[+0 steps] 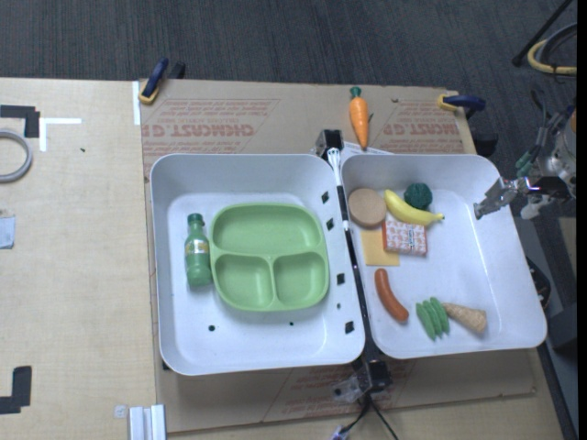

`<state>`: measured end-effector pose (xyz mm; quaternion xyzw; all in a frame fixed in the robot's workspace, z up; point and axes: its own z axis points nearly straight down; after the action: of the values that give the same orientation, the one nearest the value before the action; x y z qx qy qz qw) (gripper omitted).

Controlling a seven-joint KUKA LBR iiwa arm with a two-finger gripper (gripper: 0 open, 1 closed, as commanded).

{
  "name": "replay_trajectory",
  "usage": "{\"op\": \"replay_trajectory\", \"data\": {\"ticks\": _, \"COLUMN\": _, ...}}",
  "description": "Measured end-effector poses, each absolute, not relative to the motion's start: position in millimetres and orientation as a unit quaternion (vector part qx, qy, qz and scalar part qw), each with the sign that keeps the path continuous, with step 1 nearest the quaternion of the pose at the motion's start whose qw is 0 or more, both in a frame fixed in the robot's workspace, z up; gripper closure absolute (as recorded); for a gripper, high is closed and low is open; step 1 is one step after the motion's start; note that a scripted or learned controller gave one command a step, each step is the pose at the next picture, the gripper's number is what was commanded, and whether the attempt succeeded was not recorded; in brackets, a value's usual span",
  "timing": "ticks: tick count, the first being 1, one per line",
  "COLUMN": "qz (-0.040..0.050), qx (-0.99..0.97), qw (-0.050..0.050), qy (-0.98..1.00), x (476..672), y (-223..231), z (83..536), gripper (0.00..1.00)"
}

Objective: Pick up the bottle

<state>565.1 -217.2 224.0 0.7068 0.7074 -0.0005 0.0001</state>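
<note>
The green bottle (197,250) is lying in the left bin (174,186), just left of the green tray (271,255). The gripper (514,195) is hovering at the right bin's (504,273) right edge, fingers spread, holding nothing.

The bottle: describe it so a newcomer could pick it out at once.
Look in the left white bin, which holds a green divided tray. The bottle lies just outside the tray's left edge, near the bin's left wall. It is the small green bottle with a green cap and a label, the one slim thing beside the broad tray.
</note>
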Motion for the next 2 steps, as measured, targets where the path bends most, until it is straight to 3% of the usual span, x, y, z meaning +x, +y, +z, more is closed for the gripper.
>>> {"op": "replay_trajectory", "data": {"ticks": 1, "qz": -0.0007, "qx": 0.706, "qw": 0.001, "qy": 0.708, "x": 565.6, "y": -217.4, "z": 233.6, "gripper": 1.00}}
{"op": "replay_trajectory", "data": {"ticks": 2, "qz": -0.0007, "qx": 0.742, "qw": -0.001, "qy": 0.670, "x": 525.2, "y": -77.6, "z": 279.3, "gripper": 1.00}}
